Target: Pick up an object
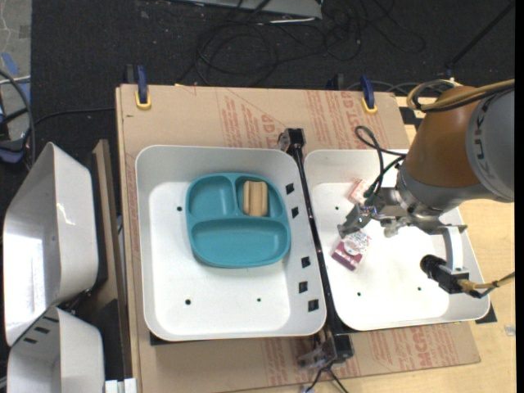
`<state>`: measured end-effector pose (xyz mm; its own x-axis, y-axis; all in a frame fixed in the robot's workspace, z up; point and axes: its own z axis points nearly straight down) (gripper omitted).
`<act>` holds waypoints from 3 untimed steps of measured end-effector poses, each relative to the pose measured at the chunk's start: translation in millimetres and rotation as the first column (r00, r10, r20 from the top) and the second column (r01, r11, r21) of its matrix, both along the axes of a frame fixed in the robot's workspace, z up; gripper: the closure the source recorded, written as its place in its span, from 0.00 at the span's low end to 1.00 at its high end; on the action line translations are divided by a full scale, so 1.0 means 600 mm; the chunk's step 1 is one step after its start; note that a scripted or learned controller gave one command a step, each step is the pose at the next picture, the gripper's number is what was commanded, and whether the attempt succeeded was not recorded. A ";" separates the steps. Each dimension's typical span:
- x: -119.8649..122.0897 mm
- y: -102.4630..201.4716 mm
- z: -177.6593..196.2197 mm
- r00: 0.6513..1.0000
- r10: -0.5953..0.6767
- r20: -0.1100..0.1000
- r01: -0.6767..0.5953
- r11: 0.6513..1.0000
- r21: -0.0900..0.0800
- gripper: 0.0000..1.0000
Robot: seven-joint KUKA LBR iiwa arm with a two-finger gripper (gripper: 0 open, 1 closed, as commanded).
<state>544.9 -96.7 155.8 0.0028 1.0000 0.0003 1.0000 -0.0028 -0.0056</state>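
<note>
Roughly: gripper (358,223) hangs over the right bin (393,301), jaw state can't tell. Purple packet (348,252) lies just below it, pink packet (355,190) beyond. Best drop straight, centre on the purple one. Count: two packets, two bins, one teal tray (233,240) in the left bin (164,301) carrying one wooden block (255,198).

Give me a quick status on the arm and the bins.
Gripper low in right bin, over a small purple-and-white packet; grip not confirmed. Pink item nearby. Left bin: teal tray with a wooden block. Nothing blocking.
</note>
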 end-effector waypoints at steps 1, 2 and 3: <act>-0.019 -0.004 -0.088 1.000 -0.001 -0.001 0.001 1.000 0.001 0.00; -0.016 -0.004 -0.066 1.000 -0.002 0.005 0.002 1.000 0.000 1.00; 0.004 -0.003 0.024 1.000 0.006 0.011 -0.006 1.000 -0.002 1.00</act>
<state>547.3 -98.6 170.1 -0.0031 1.0000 -0.0013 1.0000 0.0031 0.0056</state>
